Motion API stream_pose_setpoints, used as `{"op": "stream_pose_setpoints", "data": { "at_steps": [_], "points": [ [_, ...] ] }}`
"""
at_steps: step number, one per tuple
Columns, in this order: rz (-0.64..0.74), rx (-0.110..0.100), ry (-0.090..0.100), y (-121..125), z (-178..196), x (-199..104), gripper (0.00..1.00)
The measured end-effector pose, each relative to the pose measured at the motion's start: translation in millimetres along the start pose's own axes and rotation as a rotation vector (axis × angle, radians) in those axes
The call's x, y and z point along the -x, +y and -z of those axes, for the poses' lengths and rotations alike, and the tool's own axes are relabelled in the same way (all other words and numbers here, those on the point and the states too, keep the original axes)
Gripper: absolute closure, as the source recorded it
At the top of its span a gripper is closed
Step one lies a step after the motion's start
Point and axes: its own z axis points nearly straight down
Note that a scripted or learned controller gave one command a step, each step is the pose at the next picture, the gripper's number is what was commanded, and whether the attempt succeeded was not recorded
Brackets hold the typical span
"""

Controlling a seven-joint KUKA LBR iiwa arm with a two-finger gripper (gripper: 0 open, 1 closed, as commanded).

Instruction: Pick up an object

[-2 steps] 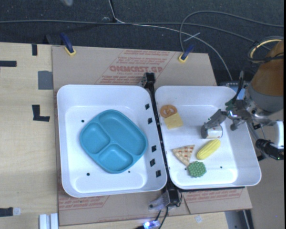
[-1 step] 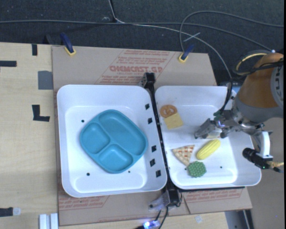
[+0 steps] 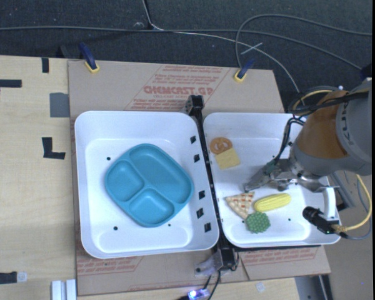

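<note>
Camera view, from above at a slant: two white bins side by side on a cardboard sheet; the left bin (image 3: pixel 87 167) carries a blue divided plate (image 3: pixel 149 184) and nothing else we can make out; the right bin (image 3: pixel 256 122) carries the toy food, so the pick has to happen there; a pretzel (image 3: pixel 220 145) sits near the divider with a yellow cheese block (image 3: pixel 228 159) touching it just below; lower down a pizza slice (image 3: pixel 240 204), a corn cob (image 3: pixel 272 201) just beside it, and a green broccoli (image 3: pixel 258 222) tucked under both; the arm (image 3: pixel 325 144) comes in from the right, orange band up top, and the gripper (image 3: pixel 257 181) hangs low over the middle of that bin, just above the corn and pizza, apart from the pretzel and cheese; we see nothing caught in it; how wide it stands we cannot tell, it is too small and dark against the bin floor; we judge the pick not yet made; risks from here: the three lower items are crowded, so a descent could land on two at once or shove the corn away, since it is round and would likely roll; the pizza lies flat and could slip out of a pinch; a closing on bare bin floor between the upper and lower groups looks quite possible
</note>
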Motion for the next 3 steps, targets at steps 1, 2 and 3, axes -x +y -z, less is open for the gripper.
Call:
{"op": "stream_pose_setpoints", "data": {
  "at_steps": [1,2,3],
  "points": [
    [0.0,0.002,0.0,1,14,0,1.0],
    [0.0,0.004,0.001,3,57,-5,1.0],
    [0.0,0.005,0.0,7,100,-4,1.0]
  ]
}}
